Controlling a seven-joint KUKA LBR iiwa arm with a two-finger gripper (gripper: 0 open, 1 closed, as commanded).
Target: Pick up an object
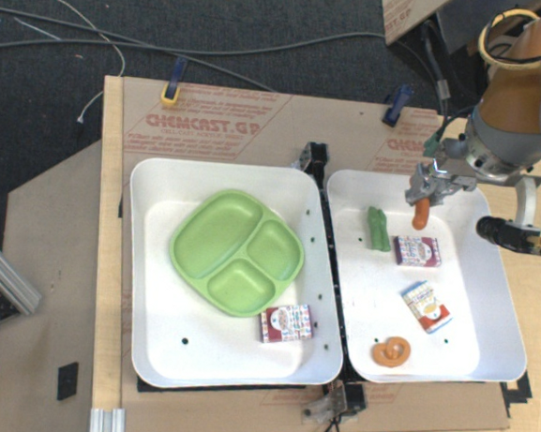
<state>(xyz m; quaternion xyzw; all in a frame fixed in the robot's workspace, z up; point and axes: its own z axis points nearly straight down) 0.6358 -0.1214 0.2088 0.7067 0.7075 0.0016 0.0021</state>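
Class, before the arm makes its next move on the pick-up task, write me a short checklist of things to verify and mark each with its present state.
1. Gripper over right bin: ok.
2. Small orange object between its fingers: ok.
3. That object lifted off the bin floor: cannot tell.
4. Green piece apart from the gripper: ok.
5. Small carton just below the gripper; safe from a knock on descent: cannot tell.
6. Green divided plate lies in left bin, away from the arm: ok.

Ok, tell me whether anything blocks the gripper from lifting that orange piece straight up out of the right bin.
Nothing visible does. The orange piece hangs between the gripper fingers, above the right bin; the green pickle and small carton lie below, off to the side.
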